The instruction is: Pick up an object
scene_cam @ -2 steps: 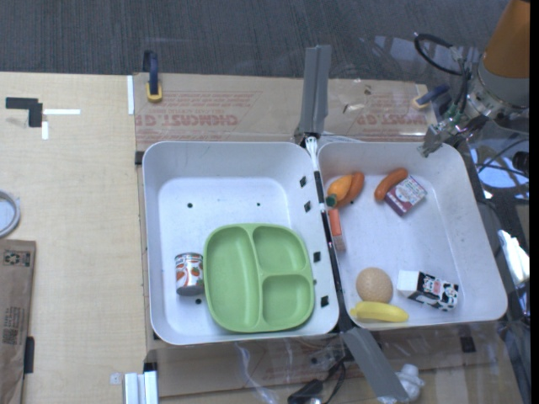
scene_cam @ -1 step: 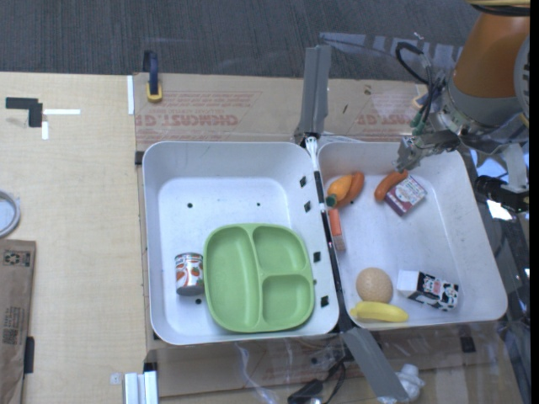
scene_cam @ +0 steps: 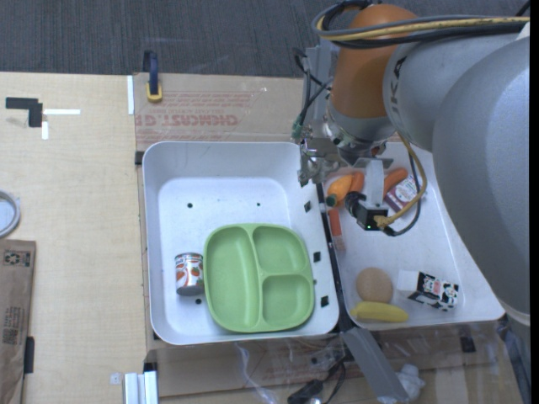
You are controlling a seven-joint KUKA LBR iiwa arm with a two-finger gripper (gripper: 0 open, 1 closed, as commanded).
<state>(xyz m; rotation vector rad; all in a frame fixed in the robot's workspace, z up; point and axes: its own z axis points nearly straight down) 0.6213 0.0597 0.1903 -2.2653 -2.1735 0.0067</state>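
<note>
Closest to the camera, a tangle of cables and clear plastic [scene_cam: 337,377] lies along the bench's front edge. Just beyond it, two shallow white bins sit side by side. At the front of the right bin [scene_cam: 438,242] lies a yellow banana-shaped piece [scene_cam: 381,312], with a round tan lump [scene_cam: 375,284] touching it just behind. A small black-and-white carton [scene_cam: 436,290] is near them to the right. In the left bin [scene_cam: 219,196], a green plate [scene_cam: 257,276] with three compartments fills the front right area. A small can [scene_cam: 189,273] with a red and white label lies on its side against the plate's left edge. Farther back, a thin red stick [scene_cam: 335,225] lies along the right bin's wall next to the divider. Behind it are an orange carrot [scene_cam: 344,185] and a red and white packet [scene_cam: 402,188], near each other at the back of the right bin. The gripper [scene_cam: 324,173] hangs low over that back left corner, just beside the carrot. Whether it is wide, narrow or holding anything cannot be told, because the wrist hides its tip. The grey arm [scene_cam: 472,141] comes in from the right, with its orange band [scene_cam: 370,57] above the wrist. Farthest away, a sheet of brown cardboard [scene_cam: 210,112] lies behind the left bin, with a blue and yellow clamp [scene_cam: 152,78] at its back edge.
</note>
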